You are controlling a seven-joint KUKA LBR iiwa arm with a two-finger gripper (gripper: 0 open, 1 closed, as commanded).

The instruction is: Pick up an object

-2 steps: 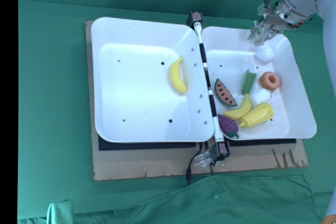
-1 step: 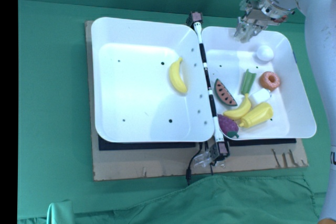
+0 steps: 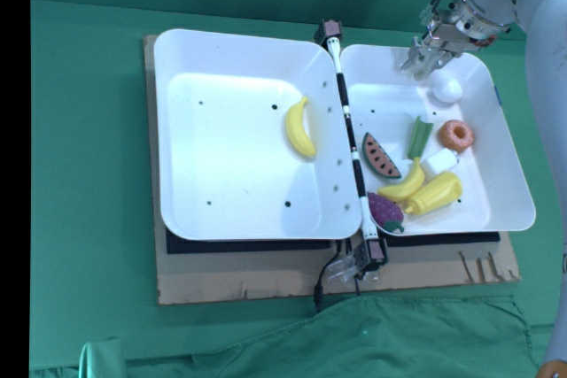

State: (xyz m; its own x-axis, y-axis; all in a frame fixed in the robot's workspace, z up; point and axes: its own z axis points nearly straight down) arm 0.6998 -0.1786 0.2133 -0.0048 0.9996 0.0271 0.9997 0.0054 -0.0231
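Green cloth covered the desk point(image 3: 89, 190), and on it you had two white bins side by side on cardboard. Your jaws point(image 3: 425, 57) hovered over the right bin point(image 3: 509, 190), near its far rim, just beside a white ball point(image 3: 446, 88), probably lined up for it. Whether the jaws were open or closed was too small to tell. Toy food crowded that bin's near side: doughnut point(image 3: 456, 135), watermelon slice point(image 3: 381, 155), overlapping pieces partly hidden. One banana point(image 3: 299, 130) lay alone in the left bin point(image 3: 221, 217).

A green-covered bench point(image 3: 89, 146) bears cardboard point(image 3: 266, 283) under two white bins point(image 3: 239, 66).
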